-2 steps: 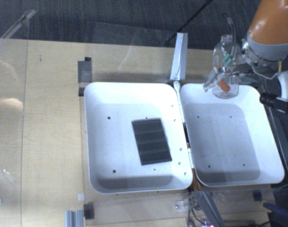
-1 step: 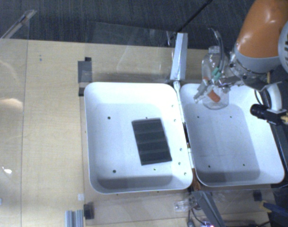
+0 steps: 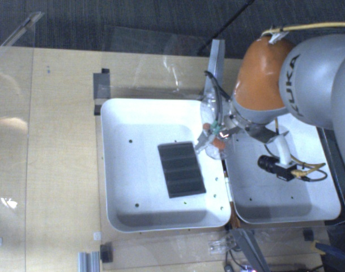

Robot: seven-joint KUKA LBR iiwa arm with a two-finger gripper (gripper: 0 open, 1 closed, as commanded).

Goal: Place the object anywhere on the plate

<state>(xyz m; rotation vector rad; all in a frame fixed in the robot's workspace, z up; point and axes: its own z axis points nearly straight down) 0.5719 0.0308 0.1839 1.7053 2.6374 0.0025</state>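
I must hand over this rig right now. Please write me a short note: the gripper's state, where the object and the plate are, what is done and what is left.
Gripper: at the right edge of the left white bin, near the divide between the bins; whether it is open or shut cannot be judged from this view.
Object: a small orange-red item shows at the gripper tip, too small to identify or confirm as held.
Plate: the dark ribbed rectangular plate lies flat in the left bin, nothing on it.
Done: nothing placed yet.
Left: bring the object over the plate and set it down.
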